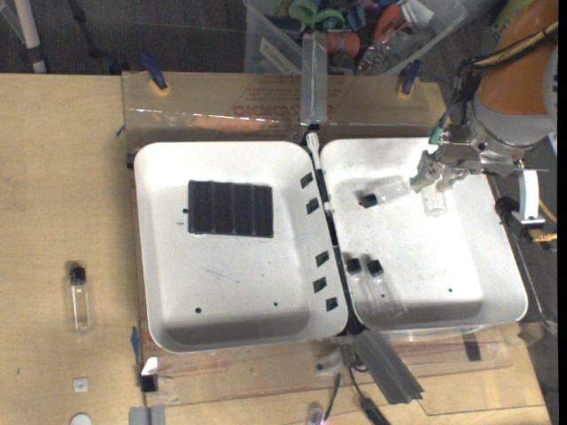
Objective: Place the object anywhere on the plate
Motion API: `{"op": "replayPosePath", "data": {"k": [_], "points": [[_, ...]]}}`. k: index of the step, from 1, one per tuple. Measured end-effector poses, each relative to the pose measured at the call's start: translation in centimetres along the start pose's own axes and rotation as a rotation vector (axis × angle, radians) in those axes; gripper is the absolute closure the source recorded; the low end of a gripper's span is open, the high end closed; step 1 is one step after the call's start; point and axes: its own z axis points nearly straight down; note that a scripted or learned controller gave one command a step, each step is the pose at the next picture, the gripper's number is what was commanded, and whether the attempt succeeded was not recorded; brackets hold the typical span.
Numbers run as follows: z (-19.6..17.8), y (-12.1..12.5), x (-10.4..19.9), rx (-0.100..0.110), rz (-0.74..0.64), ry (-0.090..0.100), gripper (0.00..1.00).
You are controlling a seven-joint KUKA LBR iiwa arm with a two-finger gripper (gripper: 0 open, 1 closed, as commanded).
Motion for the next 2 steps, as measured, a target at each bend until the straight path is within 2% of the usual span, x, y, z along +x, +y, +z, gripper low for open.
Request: {"op": "replayPosePath", "data": {"k": [1, 2], "points": [[-4.4, 0.6, 3.5, -0.003, 0.486, -0.002, 1.0], [-5.8, 3.3, 3.9, -0.002, 0.832, -0.002, 1.0]]}}
